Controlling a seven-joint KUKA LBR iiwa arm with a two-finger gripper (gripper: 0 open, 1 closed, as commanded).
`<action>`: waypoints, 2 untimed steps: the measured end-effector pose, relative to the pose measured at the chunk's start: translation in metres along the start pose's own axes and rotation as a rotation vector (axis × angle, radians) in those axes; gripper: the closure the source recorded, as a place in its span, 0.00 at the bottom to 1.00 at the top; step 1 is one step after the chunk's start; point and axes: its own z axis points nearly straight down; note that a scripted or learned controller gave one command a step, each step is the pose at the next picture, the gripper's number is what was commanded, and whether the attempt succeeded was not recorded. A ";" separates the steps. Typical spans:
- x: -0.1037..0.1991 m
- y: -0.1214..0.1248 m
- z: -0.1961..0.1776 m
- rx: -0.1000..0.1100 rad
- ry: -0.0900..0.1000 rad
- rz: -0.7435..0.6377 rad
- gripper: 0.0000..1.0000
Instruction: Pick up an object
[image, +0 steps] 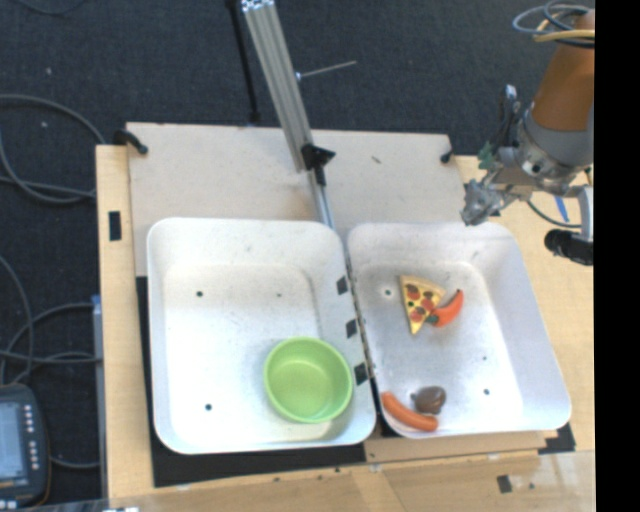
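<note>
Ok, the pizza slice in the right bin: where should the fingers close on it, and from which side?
Probably from straight above, closing across the wide crust end of the pizza slice, away from its tip. It lies flat on the right bin floor, and the orange chili touches its lower right edge, so the upper end looks freer. The gripper hangs above the bin's far rim.

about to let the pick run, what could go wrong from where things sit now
The pizza slice and the chili pepper touch, so a grab at one may nudge or drag the other. The hot dog and the brown lump lie close against the right bin's near wall, leaving little room for the gripper, which hangs above that bin's far corner.
</note>
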 end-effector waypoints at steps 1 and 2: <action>0.051 -0.003 0.009 0.001 0.000 0.000 1.00; 0.111 -0.005 0.013 0.001 0.002 -0.002 1.00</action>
